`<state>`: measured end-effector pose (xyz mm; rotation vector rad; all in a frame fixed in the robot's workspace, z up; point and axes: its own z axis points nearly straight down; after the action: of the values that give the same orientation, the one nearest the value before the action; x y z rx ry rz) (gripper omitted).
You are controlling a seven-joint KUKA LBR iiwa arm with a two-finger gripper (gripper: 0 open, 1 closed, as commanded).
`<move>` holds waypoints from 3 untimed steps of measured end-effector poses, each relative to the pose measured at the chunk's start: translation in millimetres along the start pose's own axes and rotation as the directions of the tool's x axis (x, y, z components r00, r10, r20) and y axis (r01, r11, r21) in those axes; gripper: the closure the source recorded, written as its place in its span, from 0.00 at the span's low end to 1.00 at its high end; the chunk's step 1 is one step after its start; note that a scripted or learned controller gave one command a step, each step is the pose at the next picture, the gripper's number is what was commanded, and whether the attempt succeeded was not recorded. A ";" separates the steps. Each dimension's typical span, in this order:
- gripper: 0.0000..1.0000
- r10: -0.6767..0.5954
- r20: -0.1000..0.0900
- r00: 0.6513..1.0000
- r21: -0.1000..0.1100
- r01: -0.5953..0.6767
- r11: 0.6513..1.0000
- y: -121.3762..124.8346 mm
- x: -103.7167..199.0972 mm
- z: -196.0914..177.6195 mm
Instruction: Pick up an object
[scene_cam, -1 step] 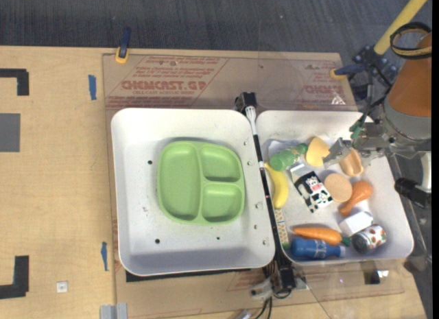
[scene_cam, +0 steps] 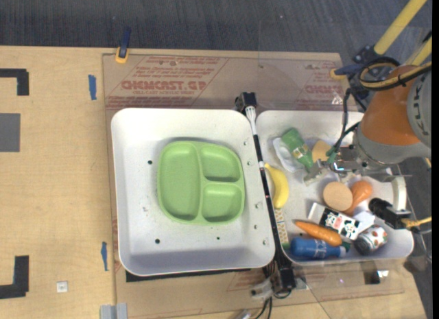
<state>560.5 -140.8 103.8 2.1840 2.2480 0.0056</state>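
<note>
Orange carrot (scene_cam: 319, 231) and egg (scene_cam: 337, 195) crowded below the claw (scene_cam: 341, 164); its grip couldn't be told, and it risked snagging neighbours.

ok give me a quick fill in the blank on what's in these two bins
1. The green divided plate lies in the ____ bin as the camera sees it.
2. The plate has ____ compartments.
3. The banana lies against the right bin's ____ wall.
4. The carrot lies just above the ____ bottle.

Missing words: left; three; left; blue
</note>
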 end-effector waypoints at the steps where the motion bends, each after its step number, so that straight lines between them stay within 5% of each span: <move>1: 0.00 0.144 -0.001 0.990 0.012 -0.144 0.990 82.1 15.6 14.2; 2: 0.00 0.477 0.012 0.879 0.114 -0.475 0.873 94.1 0.4 15.2; 3: 1.00 0.488 0.012 0.872 0.051 -0.488 0.871 102.3 -4.7 1.9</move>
<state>662.9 -142.5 102.7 2.7135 1.6431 -0.0498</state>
